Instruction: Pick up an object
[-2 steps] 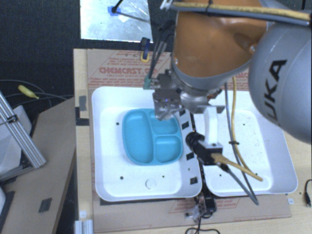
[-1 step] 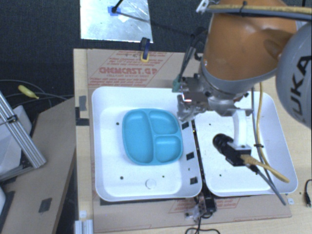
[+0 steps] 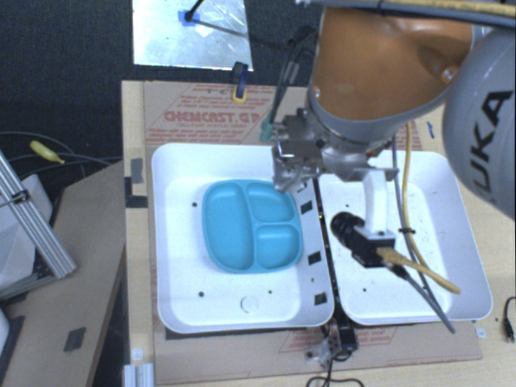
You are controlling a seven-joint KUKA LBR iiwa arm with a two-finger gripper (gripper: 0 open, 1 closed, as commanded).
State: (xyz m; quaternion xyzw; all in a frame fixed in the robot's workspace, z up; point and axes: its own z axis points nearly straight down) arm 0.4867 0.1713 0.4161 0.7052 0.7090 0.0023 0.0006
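While the gripper (image 3: 289, 176) hung over the blue plate (image 3: 250, 226), open or closed could not be told. Plate lay mid-floor of the left bin (image 3: 179, 216), toward its right edge. Judged light, stiff, slick; the raised rim looked the best hold.

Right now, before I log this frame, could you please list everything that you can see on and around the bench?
Left bin: one, white, left half of the bench.
Right bin: one, white, beside the left bin.
Divided plate: one, blue, three compartments, lying flat in the left bin.
Cardboard sheet: one, brown with red print, under both bins.
Reflective sheet: one, silvery, on the dark floor beyond the cardboard.
Clip: one, blue and yellow, at the cardboard's far edge.
Arm: one, grey with an orange band, reaching in from the right.
Gripper: one, grey metal, at the plate's far right corner.
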